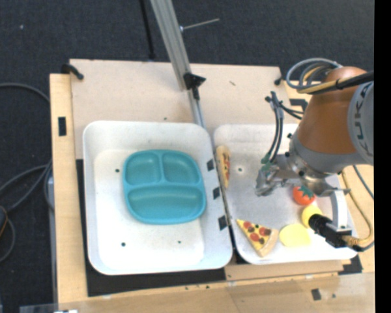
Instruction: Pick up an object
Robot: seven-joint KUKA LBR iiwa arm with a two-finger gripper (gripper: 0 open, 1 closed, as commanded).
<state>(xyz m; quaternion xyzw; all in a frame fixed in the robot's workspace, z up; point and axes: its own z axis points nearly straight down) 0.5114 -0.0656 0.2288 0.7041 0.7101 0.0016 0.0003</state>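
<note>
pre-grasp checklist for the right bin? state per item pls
1. Objects to pick are in the right bin: ok. Pizza slice, yellow disc, tomato and a long bread-like piece at the left wall.
2. Gripper is over the right bin: ok.
3. Something between the fingers: cannot tell, too small and blurred.
4. Gripper lined up on an object: not ok, it sits over bare floor, left of the tomato.
5. Pizza slice clear of neighbours: cannot tell, the yellow disc lies very close.
6. Left bin holds the blue divided plate, apart from the arm: ok.
</note>
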